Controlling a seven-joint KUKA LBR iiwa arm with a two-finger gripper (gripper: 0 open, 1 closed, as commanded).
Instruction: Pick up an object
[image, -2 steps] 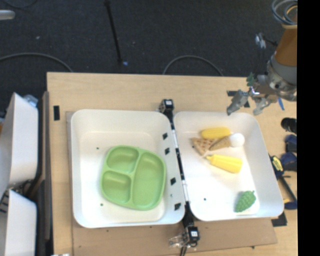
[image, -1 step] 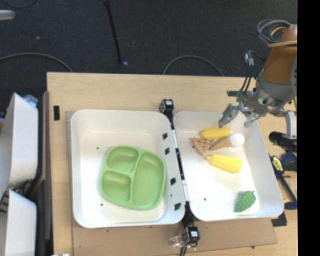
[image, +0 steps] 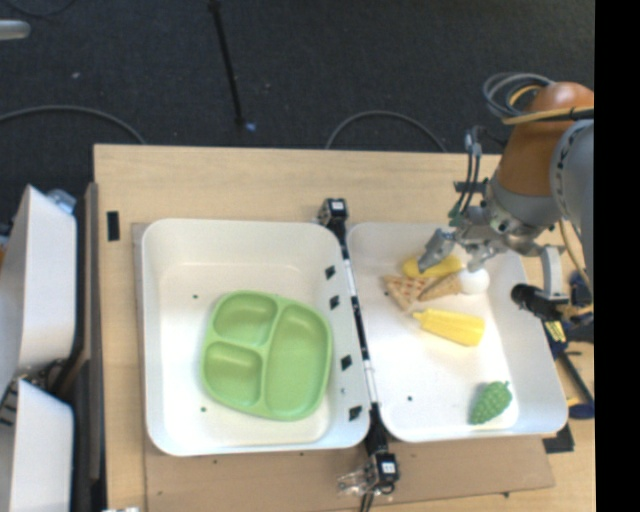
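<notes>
My gripper (image: 457, 257) hangs low over the back of the right bin (image: 530, 400), with its fingers spread open. Just under and between the fingers lies a small yellow piece (image: 432, 268). It is not gripped. A tan waffle cone (image: 415, 291) lies against that piece on its near side. A white ball (image: 474, 281) sits beside the right finger. A yellow corn cob (image: 452, 326) lies nearer the front, and a green bumpy fruit (image: 491, 402) rests by the bin's front right corner.
The left bin (image: 170, 260) holds a green divided plate (image: 268, 353). A ridge with black clips (image: 348, 300) separates the two bins. The arm's grey body and orange band (image: 545, 130) rise at the back right.
</notes>
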